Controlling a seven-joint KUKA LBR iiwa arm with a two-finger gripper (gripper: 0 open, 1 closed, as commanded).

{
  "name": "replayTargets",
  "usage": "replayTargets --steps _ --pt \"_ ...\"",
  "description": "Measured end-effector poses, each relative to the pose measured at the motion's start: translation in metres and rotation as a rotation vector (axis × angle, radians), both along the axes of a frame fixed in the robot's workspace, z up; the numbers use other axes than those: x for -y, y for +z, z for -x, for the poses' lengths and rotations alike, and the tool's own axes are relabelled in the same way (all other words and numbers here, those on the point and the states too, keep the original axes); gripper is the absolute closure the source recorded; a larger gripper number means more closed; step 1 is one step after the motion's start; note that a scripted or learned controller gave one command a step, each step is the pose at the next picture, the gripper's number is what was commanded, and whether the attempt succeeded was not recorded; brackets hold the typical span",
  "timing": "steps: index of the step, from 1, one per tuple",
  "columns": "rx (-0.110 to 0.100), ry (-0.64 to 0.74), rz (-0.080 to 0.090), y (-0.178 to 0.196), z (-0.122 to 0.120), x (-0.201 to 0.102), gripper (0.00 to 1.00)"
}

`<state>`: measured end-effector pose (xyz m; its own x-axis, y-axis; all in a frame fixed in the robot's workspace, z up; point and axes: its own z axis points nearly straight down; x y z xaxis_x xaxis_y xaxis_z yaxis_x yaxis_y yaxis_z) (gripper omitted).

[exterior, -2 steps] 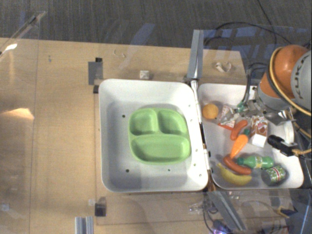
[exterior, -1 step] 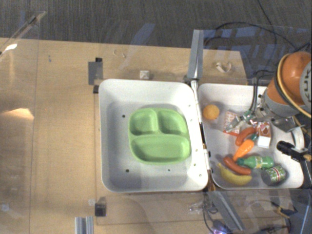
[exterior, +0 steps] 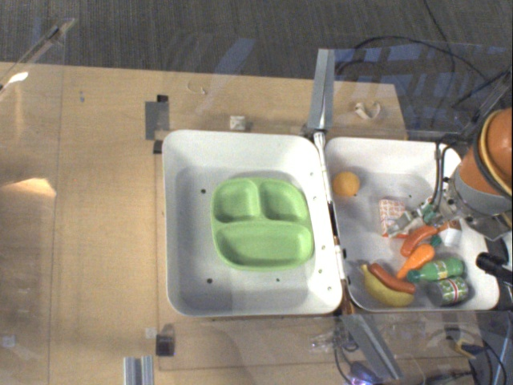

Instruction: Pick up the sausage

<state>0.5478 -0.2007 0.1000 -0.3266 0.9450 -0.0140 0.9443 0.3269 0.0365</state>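
1. Sausage [exterior: 389, 277]: reddish, slim, slightly curved. Lies lengthwise along the top of the yellow banana [exterior: 381, 293], touching it, low in the right bin [exterior: 377, 155].
2. Hand [exterior: 423, 213]: hangs up and to the right of the banana, over the nearer carrot [exterior: 422, 236], well apart from the sausage. Cannot tell whether open or closed at this angle; nothing visibly gripped.
3. Crowding around the banana: a second carrot [exterior: 416, 260] just up-right of it, a green bottle [exterior: 438, 269] to its right, a can [exterior: 450, 290] beyond the bottle. Clearer on the banana's left side, toward the bin wall.
4. Likely handling, judged from the look: a toy piece, so light, probably stiff or only slightly springy, not fragile. Smooth and rounded, hence probably slippery and prone to rolling off the banana's curved back when nudged.
5. Best hold, by judgement: across the narrow width at mid-length, where the body sits highest on the banana. Best avoided: the right end, close to the second carrot and the bottle.
6. Main hazards: closing too low and catching the banana as well, or pushing the sausage sideways off the banana before contact on both sides.
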Motion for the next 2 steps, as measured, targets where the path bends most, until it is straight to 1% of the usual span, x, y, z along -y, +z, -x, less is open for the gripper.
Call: replayTargets --steps 1,2 --pt "0.007 0.002 0.002 0.012 -0.003 0.000 1.00" --pt "-0.030 0.004 0.000 0.106 -0.071 -0.060 1.00"
